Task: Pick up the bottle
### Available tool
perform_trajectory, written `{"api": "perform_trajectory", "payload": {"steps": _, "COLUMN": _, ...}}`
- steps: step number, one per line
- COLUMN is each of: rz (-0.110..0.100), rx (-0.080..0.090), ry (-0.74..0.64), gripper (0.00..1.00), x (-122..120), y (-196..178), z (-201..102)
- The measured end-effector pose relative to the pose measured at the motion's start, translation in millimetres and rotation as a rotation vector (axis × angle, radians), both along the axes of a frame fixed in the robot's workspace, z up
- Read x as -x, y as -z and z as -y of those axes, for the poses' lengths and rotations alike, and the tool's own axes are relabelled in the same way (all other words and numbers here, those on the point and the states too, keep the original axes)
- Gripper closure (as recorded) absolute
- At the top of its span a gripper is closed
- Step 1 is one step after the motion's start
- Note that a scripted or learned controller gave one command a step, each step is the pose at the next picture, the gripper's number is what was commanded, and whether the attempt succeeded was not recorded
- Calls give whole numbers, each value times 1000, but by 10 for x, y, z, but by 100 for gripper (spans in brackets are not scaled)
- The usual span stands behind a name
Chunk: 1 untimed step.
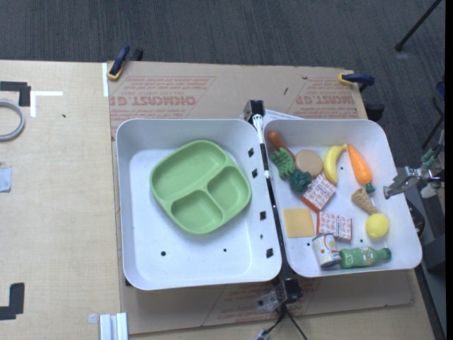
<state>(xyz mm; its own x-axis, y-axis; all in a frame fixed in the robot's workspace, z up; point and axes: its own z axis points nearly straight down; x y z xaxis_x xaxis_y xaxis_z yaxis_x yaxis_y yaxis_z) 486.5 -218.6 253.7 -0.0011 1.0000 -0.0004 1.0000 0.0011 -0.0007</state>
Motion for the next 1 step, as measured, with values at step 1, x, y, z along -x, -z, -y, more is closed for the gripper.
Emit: {"api": "perform_trajectory", "payload": {"steps": 1, "rz": 0, "rx": 1, "ry": -2, "gripper": 100, "x": -5, "y": -94, "z": 2}}
